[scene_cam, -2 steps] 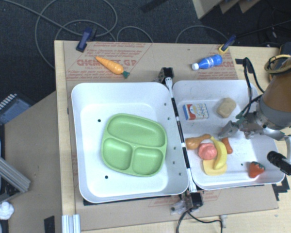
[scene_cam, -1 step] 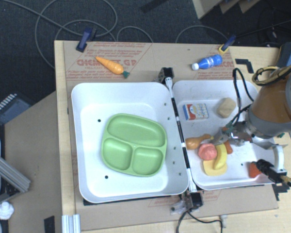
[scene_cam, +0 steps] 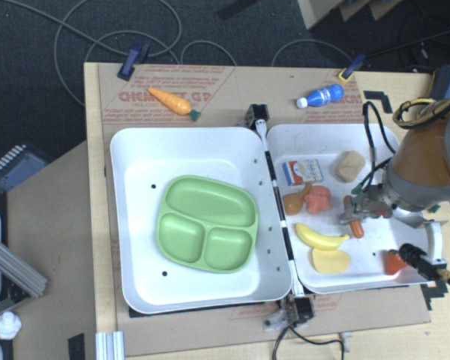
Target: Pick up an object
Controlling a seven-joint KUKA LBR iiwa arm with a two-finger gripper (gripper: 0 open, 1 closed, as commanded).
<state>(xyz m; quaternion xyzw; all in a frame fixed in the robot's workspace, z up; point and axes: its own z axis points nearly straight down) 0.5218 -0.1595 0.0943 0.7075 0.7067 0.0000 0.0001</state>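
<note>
The right bin [scene_cam: 375, 137] holds several toy foods. A small blue, white and red carton [scene_cam: 301, 172] lies near its back left, with a tan lump [scene_cam: 350, 166] beside it. A pink-red piece [scene_cam: 318, 199] and an orange piece [scene_cam: 293, 202] sit mid-left. Nearer the front are a yellow banana [scene_cam: 319, 237] and a pale yellow piece [scene_cam: 330, 261]. A red-orange item [scene_cam: 394, 262] lies at the front right. My gripper [scene_cam: 355, 213] hangs low over the bin's middle, right above a small orange-red item [scene_cam: 358, 229] that touches or nearly touches it.
A green divided plate [scene_cam: 207, 223] fills the middle of the left bin [scene_cam: 135, 171]. Behind the bins on the bench lie a toy carrot [scene_cam: 172, 100] and a blue bottle [scene_cam: 321, 96]. A black cable [scene_cam: 370, 137] loops by the arm.
</note>
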